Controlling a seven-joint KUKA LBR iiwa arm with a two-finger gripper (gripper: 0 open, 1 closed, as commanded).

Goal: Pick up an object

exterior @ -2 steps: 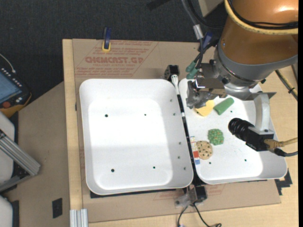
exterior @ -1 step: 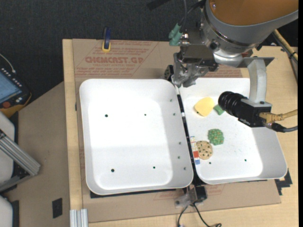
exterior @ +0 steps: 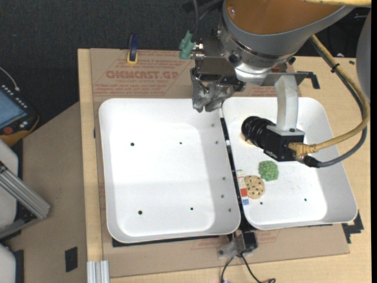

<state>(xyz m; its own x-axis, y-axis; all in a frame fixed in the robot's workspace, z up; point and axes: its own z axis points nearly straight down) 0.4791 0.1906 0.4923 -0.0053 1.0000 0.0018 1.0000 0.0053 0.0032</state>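
A grey-and-orange robot arm (exterior: 277,16) reaches in from the right above a bench bearing two shallow white bins, its gripper (exterior: 207,101) hanging over the far end of the divide between them; whether it is open or closed cannot be told from this angle. The left bin (exterior: 118,158) shows bare white floor with small dark dots. In the right bin (exterior: 330,187), a green bumpy object (exterior: 268,170) lies just beside a tan speckled round piece (exterior: 254,187), both near the dividing rim and apart from the gripper. A black cylindrical camera unit (exterior: 268,137) on a white bracket, trailing a tan cable (exterior: 341,137), overhangs the right bin close to the green object.
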